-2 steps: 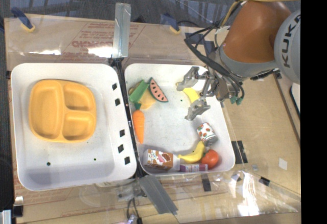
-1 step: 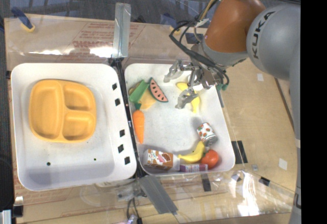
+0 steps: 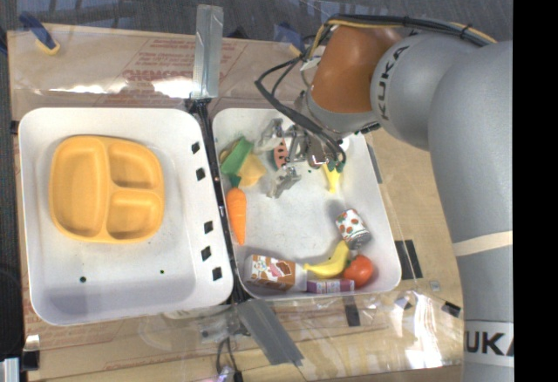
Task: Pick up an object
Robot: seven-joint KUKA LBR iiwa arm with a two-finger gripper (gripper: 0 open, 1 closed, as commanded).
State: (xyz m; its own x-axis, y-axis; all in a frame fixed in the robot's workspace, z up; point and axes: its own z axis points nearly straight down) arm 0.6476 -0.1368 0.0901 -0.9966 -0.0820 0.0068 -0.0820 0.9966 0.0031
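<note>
The gripper (image 3: 292, 164) hangs in the right bin (image 3: 381, 197), fingers parted, gripping nothing. Left of it the carrot (image 3: 236, 214) lies lengthwise, tip toward the bin's near edge.

You see the arm (image 3: 453, 153) cut off at the right and bottom edges | wrist hides the right bin's (image 3: 384, 223) far corner | fingers too blurred to judge

- Open floor mid right bin (image 3: 380, 197), between carrot (image 3: 236, 214) and small can (image 3: 352, 227).
- Blocked along near wall: banana (image 3: 329, 263), tomato (image 3: 358, 271), packet (image 3: 272, 272).
</note>
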